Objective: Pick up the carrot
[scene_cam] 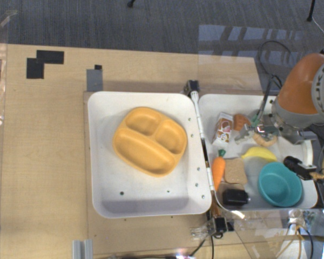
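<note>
Carrot (pixel 218 171), just one, lies at the right bin's (pixel 208 108) left edge, lower middle of frame, beside one bread slice (pixel 236 171). Gripper (pixel 257 129) hovers upper right; its opening I cannot tell.

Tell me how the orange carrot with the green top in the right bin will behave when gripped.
The orange carrot with the green top looks like rigid moulded plastic, so probably stiff and light. Its smooth tapered body may slip between fingers or roll. It lies against the bin wall beside the tan bread slice, leaving little finger room.
</note>
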You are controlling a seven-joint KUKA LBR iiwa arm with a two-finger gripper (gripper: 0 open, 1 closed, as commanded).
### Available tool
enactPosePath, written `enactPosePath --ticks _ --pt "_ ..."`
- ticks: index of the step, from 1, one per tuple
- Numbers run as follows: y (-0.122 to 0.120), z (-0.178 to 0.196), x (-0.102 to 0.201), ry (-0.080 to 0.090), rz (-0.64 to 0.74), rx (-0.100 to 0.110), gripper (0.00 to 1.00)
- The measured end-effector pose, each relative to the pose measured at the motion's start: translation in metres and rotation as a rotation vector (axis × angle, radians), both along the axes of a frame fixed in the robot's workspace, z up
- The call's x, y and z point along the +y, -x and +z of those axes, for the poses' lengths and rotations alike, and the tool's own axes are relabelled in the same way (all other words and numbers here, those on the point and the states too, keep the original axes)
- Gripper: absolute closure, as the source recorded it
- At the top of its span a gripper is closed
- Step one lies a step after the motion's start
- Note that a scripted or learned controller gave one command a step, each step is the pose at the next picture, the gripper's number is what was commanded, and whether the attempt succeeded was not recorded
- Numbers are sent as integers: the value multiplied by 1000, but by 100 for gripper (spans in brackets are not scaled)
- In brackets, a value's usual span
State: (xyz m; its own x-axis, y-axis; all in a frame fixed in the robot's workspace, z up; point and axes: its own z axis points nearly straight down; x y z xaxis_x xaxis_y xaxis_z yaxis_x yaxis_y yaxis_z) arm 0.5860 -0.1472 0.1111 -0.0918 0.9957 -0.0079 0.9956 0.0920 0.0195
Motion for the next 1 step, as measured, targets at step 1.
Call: enactPosePath --ticks 1 --pt "-7 -21 -53 -16 -253 5 0"
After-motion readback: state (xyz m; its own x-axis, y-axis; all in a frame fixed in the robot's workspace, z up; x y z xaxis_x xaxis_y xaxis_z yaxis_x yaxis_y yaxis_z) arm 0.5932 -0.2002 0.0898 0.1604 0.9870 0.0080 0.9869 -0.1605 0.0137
